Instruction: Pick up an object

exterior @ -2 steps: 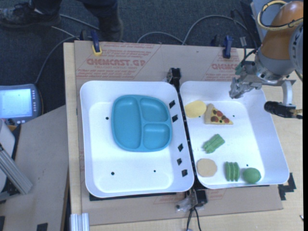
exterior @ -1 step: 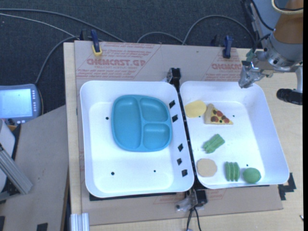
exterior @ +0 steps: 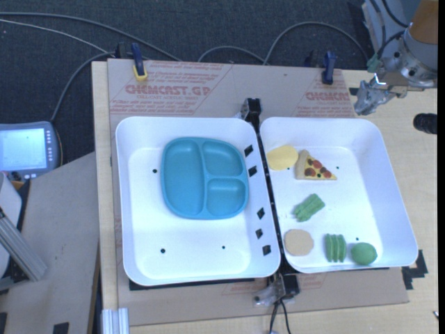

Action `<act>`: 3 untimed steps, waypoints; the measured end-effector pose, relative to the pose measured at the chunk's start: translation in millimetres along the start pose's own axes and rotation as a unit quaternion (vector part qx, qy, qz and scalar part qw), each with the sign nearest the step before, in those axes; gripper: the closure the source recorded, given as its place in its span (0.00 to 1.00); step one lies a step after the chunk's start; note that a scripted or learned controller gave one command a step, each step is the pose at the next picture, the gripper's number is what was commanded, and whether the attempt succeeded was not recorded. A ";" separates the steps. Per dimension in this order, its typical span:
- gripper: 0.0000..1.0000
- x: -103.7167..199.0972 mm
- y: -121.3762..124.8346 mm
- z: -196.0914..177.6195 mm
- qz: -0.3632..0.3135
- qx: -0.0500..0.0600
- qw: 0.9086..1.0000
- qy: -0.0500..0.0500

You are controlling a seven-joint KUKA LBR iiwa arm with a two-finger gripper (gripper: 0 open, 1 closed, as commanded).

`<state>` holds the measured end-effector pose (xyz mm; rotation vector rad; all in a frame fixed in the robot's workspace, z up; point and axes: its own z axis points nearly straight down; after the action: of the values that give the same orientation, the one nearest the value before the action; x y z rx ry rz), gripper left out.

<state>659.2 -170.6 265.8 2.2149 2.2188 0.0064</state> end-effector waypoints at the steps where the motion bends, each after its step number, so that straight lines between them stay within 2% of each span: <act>1: 1.00 38.8 -30.0 10.4 -0.001 0.006 1.000 0.002; 2: 1.00 93.1 -61.5 17.8 -0.002 0.006 1.000 0.003; 3: 1.00 143.1 -82.6 32.4 -0.002 0.007 1.000 0.003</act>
<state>576.6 -27.7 232.5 2.2203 2.2317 -0.0027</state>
